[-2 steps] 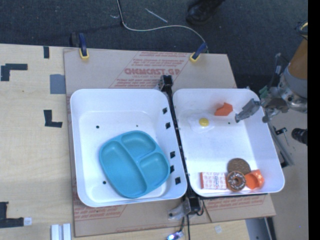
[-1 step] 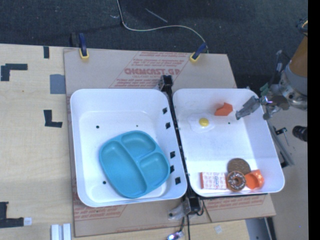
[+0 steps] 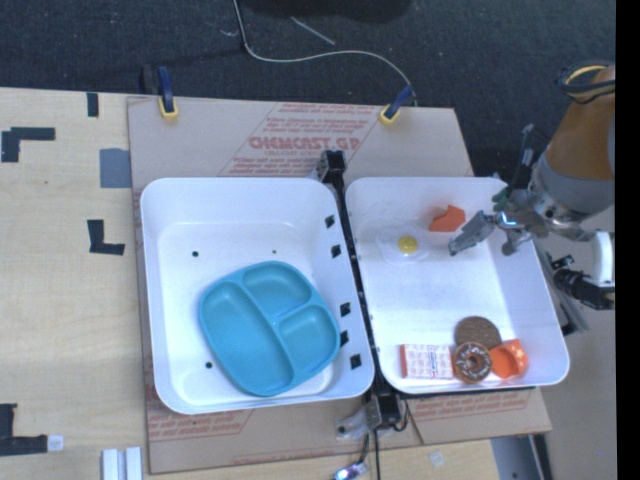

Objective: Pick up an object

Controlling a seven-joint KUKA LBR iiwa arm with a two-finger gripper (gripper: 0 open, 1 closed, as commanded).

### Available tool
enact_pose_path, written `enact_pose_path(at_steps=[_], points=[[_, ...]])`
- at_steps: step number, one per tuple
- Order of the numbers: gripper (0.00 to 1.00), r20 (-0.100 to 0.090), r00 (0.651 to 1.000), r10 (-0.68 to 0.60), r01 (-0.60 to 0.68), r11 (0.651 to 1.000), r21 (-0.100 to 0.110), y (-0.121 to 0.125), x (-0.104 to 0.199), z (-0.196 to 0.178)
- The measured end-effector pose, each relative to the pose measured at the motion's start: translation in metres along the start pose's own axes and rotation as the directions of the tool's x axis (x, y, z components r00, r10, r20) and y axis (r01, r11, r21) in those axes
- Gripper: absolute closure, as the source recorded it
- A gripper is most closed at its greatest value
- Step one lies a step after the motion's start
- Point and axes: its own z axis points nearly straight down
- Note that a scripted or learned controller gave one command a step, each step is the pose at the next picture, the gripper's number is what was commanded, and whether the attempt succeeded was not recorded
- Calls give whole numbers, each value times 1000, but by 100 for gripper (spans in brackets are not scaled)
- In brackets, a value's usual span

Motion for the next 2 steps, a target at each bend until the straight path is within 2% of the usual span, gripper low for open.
enact_pose_path(at_steps=[1, 2], points=[[0, 0, 1000, 1, -1, 1000, 0, -10, 4, 52], [0, 3, 1000, 0, 0, 1000, -6, -10, 4, 102]])
